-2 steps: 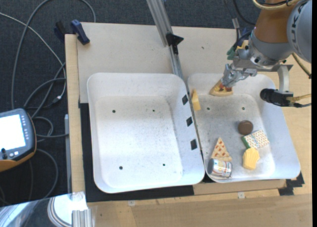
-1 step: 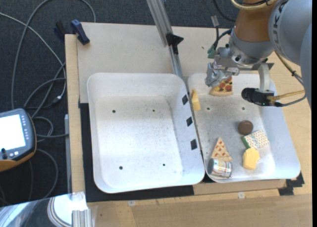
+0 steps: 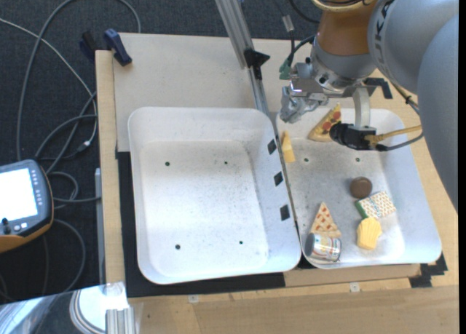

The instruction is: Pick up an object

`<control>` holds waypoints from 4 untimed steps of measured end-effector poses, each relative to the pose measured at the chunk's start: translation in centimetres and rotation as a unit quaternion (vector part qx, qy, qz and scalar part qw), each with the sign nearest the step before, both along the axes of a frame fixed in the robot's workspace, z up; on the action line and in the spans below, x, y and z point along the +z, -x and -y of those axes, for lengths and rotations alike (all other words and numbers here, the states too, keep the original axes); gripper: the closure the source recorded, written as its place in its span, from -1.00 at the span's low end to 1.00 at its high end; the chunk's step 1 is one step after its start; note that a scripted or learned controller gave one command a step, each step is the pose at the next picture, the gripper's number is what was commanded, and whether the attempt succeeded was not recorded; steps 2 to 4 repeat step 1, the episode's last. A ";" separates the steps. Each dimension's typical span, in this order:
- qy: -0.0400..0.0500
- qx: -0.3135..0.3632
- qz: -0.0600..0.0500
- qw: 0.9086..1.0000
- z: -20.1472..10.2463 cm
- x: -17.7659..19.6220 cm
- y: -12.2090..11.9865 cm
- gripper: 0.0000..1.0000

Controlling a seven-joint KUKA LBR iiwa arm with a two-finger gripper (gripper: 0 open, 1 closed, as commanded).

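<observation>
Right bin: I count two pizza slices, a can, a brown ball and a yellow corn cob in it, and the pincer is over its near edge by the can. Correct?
Not quite. In the camera view the pincer is over the right bin's far left corner, not by the can. The two pizza slices, brown ball and corn cob are in that bin as you say.

White bins (image 3: 196, 263); brown ball (image 3: 360, 187); yellow corn (image 3: 369, 233); orange-banded grey arm (image 3: 357, 5).

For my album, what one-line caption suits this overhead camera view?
Grey-and-orange robot arm hovers its gripper over the right bin of toy food, near a pizza slice.
</observation>
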State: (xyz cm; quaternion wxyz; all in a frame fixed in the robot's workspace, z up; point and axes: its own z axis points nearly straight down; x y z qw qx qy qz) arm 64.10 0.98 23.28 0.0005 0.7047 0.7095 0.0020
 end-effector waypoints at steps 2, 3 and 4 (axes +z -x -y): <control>0.000 0.000 -0.001 1.000 -5.2 -1.0 -0.8 1.00; 0.000 0.000 -0.001 1.000 -5.2 -1.0 -0.8 1.00; 0.000 0.000 -0.001 1.000 -5.2 -1.0 -0.8 1.00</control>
